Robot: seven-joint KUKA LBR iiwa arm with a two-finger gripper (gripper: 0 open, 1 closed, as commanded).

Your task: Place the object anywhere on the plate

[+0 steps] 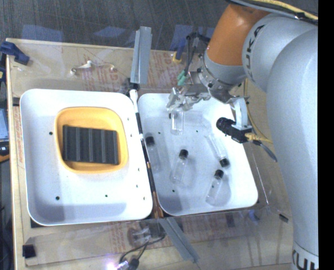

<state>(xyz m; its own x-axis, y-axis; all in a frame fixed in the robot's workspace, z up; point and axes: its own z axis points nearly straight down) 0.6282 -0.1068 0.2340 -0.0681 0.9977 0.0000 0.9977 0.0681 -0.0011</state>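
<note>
Your gripper sits low over upper left of right bin, fingers closed on one clear vial, hanging upright. Count for your log: four more vials with black caps lying loose in same bin. One yellow plate, dark ribbed centre, in left bin.

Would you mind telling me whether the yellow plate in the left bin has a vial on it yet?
Not yet. The yellow plate carries just a dark ribbed insert; the clear vials lie in the right bin.
</note>
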